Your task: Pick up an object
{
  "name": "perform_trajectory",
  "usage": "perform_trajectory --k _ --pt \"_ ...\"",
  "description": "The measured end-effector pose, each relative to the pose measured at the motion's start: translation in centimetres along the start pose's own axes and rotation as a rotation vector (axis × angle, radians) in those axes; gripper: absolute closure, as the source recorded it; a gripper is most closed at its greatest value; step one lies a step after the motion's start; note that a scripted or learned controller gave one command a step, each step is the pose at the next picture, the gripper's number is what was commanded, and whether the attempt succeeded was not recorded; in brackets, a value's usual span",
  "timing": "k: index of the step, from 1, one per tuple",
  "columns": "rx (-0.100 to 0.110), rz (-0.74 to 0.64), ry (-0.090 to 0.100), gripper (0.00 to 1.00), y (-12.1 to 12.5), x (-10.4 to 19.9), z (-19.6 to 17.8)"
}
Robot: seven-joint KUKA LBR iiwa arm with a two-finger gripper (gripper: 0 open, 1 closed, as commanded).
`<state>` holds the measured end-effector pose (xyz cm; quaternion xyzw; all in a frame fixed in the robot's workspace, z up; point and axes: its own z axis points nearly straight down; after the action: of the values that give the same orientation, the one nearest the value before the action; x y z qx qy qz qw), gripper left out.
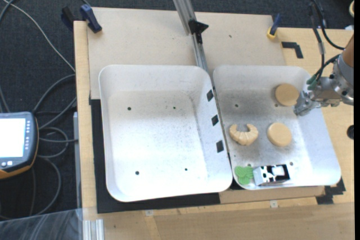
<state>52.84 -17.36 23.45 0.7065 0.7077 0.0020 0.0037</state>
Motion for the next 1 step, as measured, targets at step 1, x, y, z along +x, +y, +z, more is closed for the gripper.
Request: perform_trajectory --k 1 --pt "0.002 0.000 0.001 1.00 0.16 -0.02 -4.08"
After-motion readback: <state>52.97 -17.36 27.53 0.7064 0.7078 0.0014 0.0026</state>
